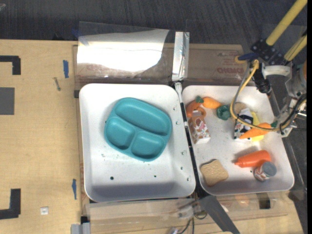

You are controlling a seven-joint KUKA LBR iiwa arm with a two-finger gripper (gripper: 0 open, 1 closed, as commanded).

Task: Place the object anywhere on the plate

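A teal plate [138,127] with three compartments lies in the left white bin [97,179], and nothing rests on it. The toy items sit in the right bin [285,179]: a small carton [199,129], an orange carrot piece [211,102], a green piece [223,112], a black, white and yellow toy [246,126], an orange bottle [252,159] and a bread slice [214,172]. Parts of my gripper [288,123] show at the right bin's right rim, beside the yellow toy, partly cut off and tangled with cables.
A yellow and black cable [239,99] loops over the right bin's far half. A grey-capped round piece [266,171] sits near the bottle. A shiny foil sheet [122,57] lies behind the left bin. Yellow rods [290,13] cross the top right corner.
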